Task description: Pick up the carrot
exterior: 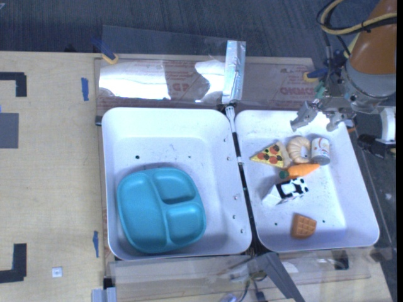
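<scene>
Table (44,168): pale wood, seen at the left of the frame; both bins are borne on it.
Left bin (126,128): white, at centre-left; a blue tray (162,209) with compartments is lying in its lower part. Nothing here is needed for the task.
Right bin (352,222): white, at centre-right; all the small items are gathered in it.
Pizza (269,154): a toy slice, in the upper middle of the right bin, just left of the carrot's pale end.
Cow (291,189): a black-and-white toy, directly below the carrot and very near it.
Carrot (303,168): orange, lying almost level in the upper middle of the right bin, crowded by a bun (298,148) and a can (320,150) just above it.
Waffle (303,226): lower in the bin, well apart from the carrot.
Gripper (318,113): at the upper right of the bin, above and to the right of the carrot, apart from it. The jaws appear spread, and nothing is seen between them.
Advice: the gripper is best brought down and left until centred over the carrot's middle. The jaws should be turned to close across its short width. The fingers must be slipped between bun and cow, or a neighbour may be nudged or caught instead.
</scene>
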You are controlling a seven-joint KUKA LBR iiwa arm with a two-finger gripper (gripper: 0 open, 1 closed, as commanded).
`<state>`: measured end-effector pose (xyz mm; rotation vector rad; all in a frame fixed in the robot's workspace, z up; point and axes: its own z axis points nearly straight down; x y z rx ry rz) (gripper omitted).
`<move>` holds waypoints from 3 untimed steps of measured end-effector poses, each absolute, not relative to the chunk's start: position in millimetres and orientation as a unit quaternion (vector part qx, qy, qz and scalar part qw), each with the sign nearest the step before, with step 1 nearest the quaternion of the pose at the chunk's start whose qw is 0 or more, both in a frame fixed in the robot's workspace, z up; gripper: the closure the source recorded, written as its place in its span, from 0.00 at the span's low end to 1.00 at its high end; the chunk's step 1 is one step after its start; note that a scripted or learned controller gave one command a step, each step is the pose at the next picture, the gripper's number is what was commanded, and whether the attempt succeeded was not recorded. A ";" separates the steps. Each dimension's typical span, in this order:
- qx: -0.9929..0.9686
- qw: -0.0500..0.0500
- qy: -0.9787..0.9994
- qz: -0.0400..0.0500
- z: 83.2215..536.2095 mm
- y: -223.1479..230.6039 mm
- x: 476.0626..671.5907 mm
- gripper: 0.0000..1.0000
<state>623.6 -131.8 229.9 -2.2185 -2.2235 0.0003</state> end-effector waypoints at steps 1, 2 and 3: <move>-0.635 -0.004 -0.772 -0.002 103.9 -152.0 575.5 0.00; -0.636 -0.003 -0.772 -0.001 111.7 -151.6 574.8 1.00; -0.655 -0.002 -0.755 -0.004 188.4 -37.7 638.2 1.00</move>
